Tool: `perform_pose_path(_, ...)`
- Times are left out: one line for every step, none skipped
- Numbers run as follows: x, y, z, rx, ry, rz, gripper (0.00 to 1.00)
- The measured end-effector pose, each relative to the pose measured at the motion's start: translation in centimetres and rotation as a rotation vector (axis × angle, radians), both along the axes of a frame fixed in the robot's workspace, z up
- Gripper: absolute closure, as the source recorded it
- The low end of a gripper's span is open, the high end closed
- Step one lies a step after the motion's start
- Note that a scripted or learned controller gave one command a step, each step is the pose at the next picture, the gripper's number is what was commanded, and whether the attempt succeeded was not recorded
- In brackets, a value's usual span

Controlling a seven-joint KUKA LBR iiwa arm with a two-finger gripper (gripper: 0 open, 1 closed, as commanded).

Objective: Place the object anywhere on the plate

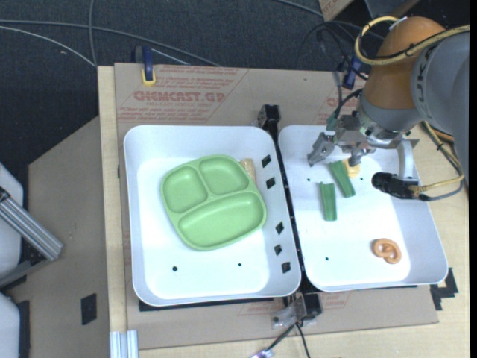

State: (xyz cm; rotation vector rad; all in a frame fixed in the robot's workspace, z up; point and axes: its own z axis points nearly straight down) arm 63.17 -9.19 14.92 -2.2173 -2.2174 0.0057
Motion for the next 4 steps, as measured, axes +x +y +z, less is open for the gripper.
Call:
perform_pose_path(0.2, 0.0, 1.5, 0.000, -0.008, 0.000, 1.00)
perform_pose_path(1.1, 0.7, 6.7, -0.002, -0.014, 0.002, 1.00)
perform_pose_path(1.7, 0.8, 13.3, -0.002, -0.016, 0.001, 1.00)
perform_pose_path(1.8, 0.8, 13.6, -0.002, -0.010, 0.001, 1.00)
